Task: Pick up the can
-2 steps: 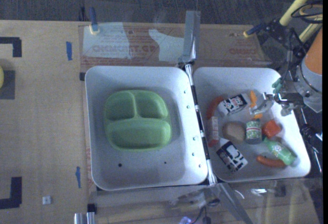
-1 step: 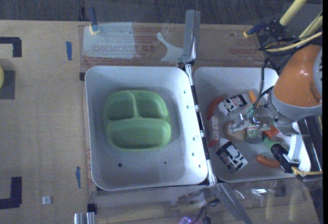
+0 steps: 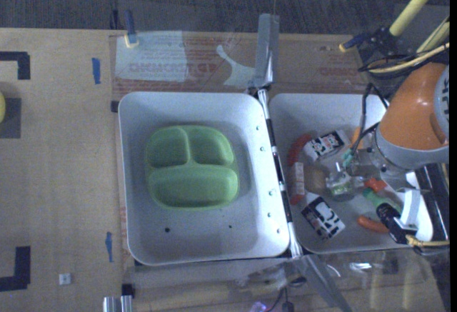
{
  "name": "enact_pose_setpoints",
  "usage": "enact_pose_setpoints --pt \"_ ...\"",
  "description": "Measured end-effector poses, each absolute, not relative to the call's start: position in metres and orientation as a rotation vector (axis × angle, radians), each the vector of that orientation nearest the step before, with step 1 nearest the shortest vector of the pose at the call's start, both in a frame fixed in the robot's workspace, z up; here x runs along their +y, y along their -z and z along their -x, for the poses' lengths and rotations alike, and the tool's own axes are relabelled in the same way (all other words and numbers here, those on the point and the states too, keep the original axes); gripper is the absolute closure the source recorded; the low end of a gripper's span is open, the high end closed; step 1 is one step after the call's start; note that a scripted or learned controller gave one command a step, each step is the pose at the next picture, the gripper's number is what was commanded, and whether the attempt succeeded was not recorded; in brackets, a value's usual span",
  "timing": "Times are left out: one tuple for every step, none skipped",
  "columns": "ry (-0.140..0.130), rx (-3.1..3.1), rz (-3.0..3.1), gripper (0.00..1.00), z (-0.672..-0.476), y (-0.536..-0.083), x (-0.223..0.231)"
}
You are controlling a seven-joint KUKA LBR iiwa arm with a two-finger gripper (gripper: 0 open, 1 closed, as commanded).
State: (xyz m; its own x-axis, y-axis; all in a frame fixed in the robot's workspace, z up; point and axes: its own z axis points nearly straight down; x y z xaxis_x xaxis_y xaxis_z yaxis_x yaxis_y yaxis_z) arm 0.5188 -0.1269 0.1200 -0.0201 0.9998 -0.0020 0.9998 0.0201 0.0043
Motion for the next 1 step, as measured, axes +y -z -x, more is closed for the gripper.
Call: enact_pose_setpoints --pt "-0.001 2.256 -2.184 1.0 -0.5738 -0.2098 -0.1146"
